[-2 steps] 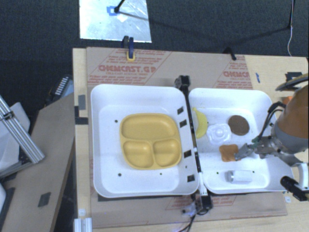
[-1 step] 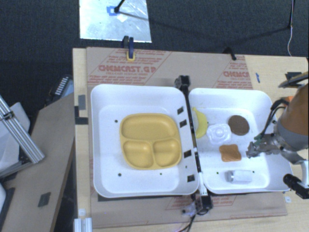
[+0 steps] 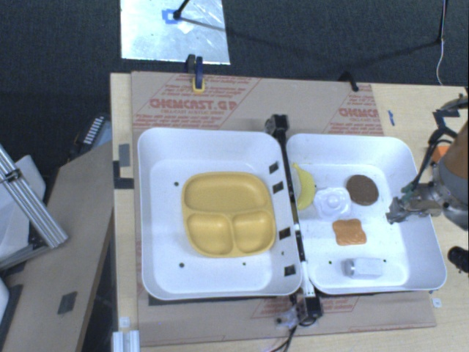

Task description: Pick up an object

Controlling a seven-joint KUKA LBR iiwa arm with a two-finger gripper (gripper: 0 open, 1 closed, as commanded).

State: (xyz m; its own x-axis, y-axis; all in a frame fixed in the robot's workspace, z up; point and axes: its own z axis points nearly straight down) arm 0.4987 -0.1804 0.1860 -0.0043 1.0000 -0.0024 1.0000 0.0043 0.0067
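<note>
The right bin [image 3: 410,262] holds a yellow banana [image 3: 304,185] at its left wall, a clear round lid [image 3: 331,202], a brown round disc [image 3: 362,189], an orange toast-like square [image 3: 349,232] and a grey block [image 3: 363,268] near the front. My gripper [image 3: 401,210] hangs at the bin's right side, to the right of the brown disc and apart from all of the objects. Nothing shows between its tips.
The left bin [image 3: 157,160] holds a yellow three-compartment plate [image 3: 226,213]. A black divider with clips [image 3: 286,196] runs between the bins. The arm's wrist [image 3: 447,189] reaches in over the bench's right edge. A shiny sheet [image 3: 174,20] lies beyond the bench.
</note>
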